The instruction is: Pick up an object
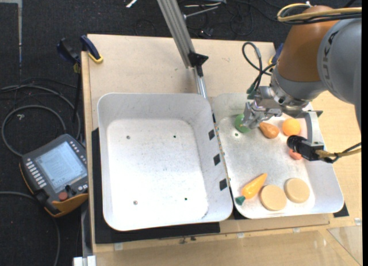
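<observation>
In the right bin (328, 198), the gripper (251, 118) hangs low at a green object (240, 123); whether it grips cannot be told. Rightward lie an orange ball (291, 126), a carrot (253, 185) and two tan discs (286, 193).

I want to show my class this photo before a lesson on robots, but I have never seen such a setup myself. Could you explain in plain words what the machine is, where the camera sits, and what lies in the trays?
The picture comes from one camera fixed above a workbench, looking down at a slant. The big grey and orange machine is a robot arm reaching in from the right. At its end is a gripper, a two-finger hand, low in the right bin next to a green object.

Two shallow white bins sit side by side. The right one holds toy food: a carrot, two round tan discs, an orange ball and an orange piece. The left bin is alongside. The picture does not show anything being held.
</observation>
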Controlling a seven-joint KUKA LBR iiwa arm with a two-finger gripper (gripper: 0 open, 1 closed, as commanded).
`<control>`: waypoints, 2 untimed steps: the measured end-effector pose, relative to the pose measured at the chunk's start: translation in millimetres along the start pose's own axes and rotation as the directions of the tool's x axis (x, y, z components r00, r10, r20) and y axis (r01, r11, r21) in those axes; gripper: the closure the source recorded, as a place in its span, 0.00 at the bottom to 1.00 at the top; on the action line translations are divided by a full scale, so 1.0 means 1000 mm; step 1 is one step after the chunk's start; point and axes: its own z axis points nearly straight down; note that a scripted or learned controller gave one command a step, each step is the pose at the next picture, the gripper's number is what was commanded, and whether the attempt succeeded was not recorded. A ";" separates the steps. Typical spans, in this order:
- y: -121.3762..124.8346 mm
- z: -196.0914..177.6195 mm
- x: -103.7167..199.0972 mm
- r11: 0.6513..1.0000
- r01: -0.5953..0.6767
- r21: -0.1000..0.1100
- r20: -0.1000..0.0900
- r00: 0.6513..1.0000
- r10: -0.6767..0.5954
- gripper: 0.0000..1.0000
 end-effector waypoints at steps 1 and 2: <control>0.000 0.006 0.057 1.000 0.001 0.000 0.000 1.000 -0.001 1.00; 0.009 0.012 0.113 1.000 0.002 -0.001 0.000 1.000 -0.002 1.00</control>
